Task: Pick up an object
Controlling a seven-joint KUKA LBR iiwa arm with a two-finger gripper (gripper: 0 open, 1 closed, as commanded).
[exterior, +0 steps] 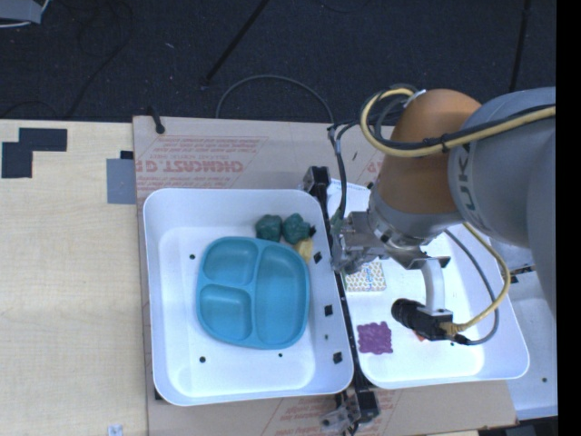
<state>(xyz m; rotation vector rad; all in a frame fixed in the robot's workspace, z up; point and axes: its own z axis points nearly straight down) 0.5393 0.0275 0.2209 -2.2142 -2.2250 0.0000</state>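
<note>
Pale wood tabletop — far left of the pincer, bare apart from dark markings.

Left bin, white, shallow: holds a blue divided plate, rigid-looking plastic, lying flat well left of the pincer. Beyond its far rim, two dark green lumps with a small yellow piece just beside them, near the bins' shared wall.

Pincer — hangs low over the right bin, close to the dividing wall; the wrist housing hides its tips, so released or clenched cannot be told, and nothing is seen held.

Patterned flat piece, just below the pincer, probably thin and hard to lift off the floor.

Purple object, nearer the camera than the pincer — likeliest pick. Judged light, soft, somewhat squashy; take it across its narrower middle, pressing down lightly.

Small red item, right of the purple one, mostly hidden by a black fitting.
</note>
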